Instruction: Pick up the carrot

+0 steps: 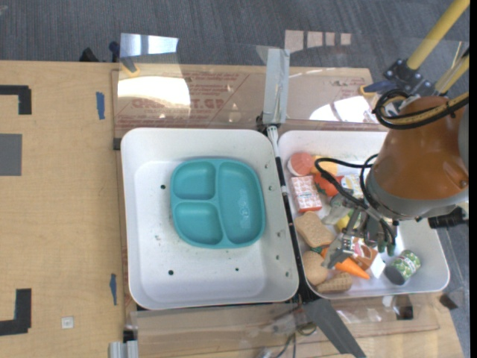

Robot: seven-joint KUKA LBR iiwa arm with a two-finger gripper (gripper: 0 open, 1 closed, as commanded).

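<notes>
At the far left of the frame lies the tan bench surface [59, 222], marked with black corner brackets and strips of blue tape. Right of it sits the left white bin [141, 222], and in its middle rests a teal divided plate [218, 202] with three compartments, set at a slight tilt. A narrow seam separates this bin from the right white bin [432, 271], which holds a crowded heap of toy food: a round red-orange piece [301, 162] near its upper left, a pink-and-white packet [303, 194] just below that, tan bread-like pieces [314, 230] lower down, and a green-and-white can [402, 266] toward the lower right. The carrot [350, 268] is a small orange, tapered piece lying roughly flat in the lower middle of this bin, its thin end pointing toward the right, among the tan pieces. The gripper [349, 246] hangs just above and touching the carrot's area, under the arm [417, 159] with its broad orange band that fills the upper right; dark cables and clutter hide the fingertips, so I cannot tell how wide the gripper stands or whether it has hold of the carrot.
</notes>
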